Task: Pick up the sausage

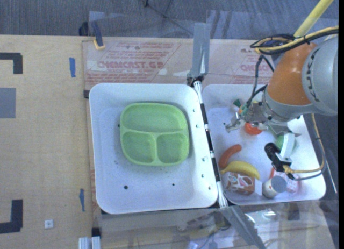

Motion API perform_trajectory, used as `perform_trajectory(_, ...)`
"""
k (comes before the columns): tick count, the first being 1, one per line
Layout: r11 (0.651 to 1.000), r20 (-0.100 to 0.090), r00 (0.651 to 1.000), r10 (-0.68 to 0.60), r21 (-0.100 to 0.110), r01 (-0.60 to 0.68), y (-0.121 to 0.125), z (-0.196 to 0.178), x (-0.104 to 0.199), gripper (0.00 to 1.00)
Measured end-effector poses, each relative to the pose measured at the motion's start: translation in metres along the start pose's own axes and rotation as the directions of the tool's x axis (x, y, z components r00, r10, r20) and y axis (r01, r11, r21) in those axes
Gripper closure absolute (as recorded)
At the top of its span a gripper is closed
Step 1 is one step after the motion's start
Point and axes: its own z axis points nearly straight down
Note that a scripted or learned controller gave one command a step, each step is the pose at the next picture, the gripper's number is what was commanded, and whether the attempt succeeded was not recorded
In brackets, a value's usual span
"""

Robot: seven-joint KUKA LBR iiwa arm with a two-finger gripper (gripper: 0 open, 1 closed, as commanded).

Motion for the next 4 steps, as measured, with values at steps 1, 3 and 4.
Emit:
perform_trajectory(1,0.999,-0.008,0.999,-0.050,-0.004,0.050,-0.015,0.000,-0.002,0.00)
perform_trajectory(3,0.992,-0.018,0.992,-0.122,0.038,0.122,-0.051,0.008,0.006,1.00)
perform_trajectory(4,0.634,-0.045,0.634,-0.772,0.016,0.773,-0.020,0.019,-0.002,1.00)
